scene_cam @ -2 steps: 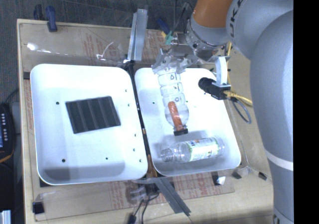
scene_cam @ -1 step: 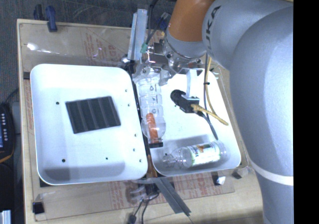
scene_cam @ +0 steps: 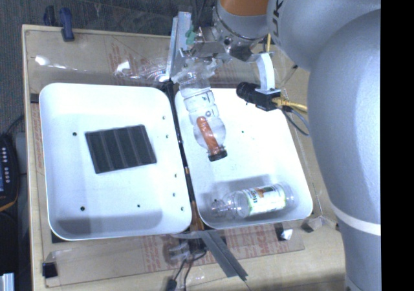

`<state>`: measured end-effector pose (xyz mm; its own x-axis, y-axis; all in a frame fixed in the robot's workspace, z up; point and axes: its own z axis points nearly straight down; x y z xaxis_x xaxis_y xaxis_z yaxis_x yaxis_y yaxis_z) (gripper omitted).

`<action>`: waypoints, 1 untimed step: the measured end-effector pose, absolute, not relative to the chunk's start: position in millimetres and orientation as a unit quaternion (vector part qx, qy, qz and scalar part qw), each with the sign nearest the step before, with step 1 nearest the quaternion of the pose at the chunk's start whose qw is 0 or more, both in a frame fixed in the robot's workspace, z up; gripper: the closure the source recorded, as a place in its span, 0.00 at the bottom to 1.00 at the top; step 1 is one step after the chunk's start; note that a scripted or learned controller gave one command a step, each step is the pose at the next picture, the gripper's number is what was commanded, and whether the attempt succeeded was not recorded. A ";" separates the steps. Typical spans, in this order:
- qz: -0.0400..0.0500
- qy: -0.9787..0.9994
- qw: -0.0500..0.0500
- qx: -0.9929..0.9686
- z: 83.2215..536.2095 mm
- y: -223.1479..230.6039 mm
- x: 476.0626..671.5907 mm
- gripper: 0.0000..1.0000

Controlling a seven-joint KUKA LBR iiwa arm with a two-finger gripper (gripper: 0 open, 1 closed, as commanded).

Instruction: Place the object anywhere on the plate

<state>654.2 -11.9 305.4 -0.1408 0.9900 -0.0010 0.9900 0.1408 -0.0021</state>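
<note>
Lettering "KUKA" is read on the grey arm (scene_cam: 336, 57), just below its orange band. A white and green label is seen on a clear plastic bottle (scene_cam: 255, 200) lying on its side near the front edge of the right bin (scene_cam: 294, 154); its writing is too small to be read.

A second clear bottle (scene_cam: 206, 121), with a reddish-brown piece inside and a dark cap, is seen under the claw (scene_cam: 194, 73) at the back left of the right bin. Its long axis is set nearly front to back, with the cap pointed toward the front of the bin and slightly to the right. Whether the claw's fingers are wide or narrow, and whether this bottle is held, cannot be told.

A dark ribbed plate (scene_cam: 121, 148) is laid flat in the left bin (scene_cam: 58, 205), well apart from that bin's walls, with bare white floor on all 4 sides. The 2 bins are set touching along their inner rims. Bare floor is also seen in the right bin between the 2 bottles and toward its right wall. The desk (scene_cam: 84, 47) is bordered by a taped sheet.
</note>
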 end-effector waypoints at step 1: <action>0.002 -0.829 0.002 -0.560 310.8 17.2 641.3 1.00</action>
